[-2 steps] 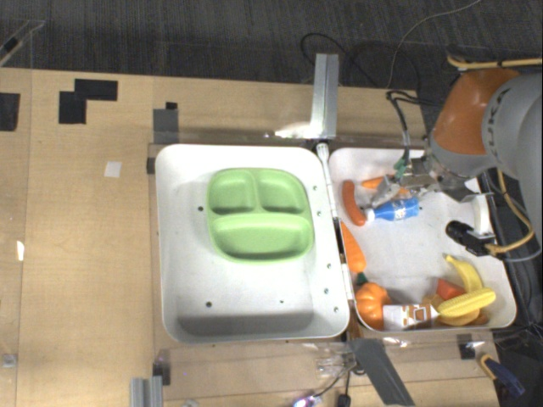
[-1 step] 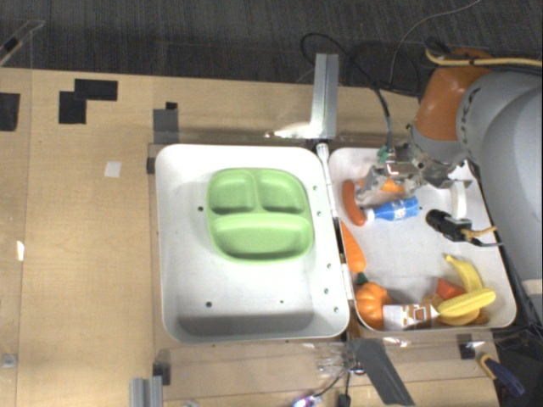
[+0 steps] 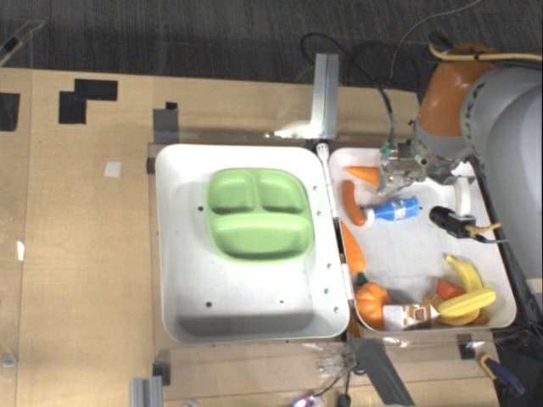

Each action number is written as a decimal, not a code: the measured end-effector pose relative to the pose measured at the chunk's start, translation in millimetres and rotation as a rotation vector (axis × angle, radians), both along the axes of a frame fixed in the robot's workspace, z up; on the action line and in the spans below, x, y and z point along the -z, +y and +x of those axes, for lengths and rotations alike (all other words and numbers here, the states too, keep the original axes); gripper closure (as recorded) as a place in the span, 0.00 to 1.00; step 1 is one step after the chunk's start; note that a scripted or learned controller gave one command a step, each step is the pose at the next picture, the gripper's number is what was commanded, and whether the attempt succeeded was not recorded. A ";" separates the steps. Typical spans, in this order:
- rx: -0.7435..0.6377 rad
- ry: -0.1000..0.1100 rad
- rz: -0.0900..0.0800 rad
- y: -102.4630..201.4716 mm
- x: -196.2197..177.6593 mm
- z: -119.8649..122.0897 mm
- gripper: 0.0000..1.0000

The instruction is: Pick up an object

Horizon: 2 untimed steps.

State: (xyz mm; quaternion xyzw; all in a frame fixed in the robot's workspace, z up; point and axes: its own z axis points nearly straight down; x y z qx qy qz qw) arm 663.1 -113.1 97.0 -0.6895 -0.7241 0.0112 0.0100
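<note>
My gripper hangs low over the back of the right bin. A blue bottle lies just in front of it, and whether they touch cannot be told. An orange carrot piece lies just to its left, and a red sausage sits left of the bottle. Nothing visibly rides in the gripper.
More toys fill the right bin: a long carrot against the left wall, a small pumpkin, a white carton, yellow bananas and a red piece. The left bin holds a green divided plate.
</note>
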 end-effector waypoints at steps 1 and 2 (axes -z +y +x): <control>-0.002 -0.005 -0.001 0.5 -0.8 1.1 0.00; 0.071 -0.005 -0.003 21.1 10.2 0.7 0.00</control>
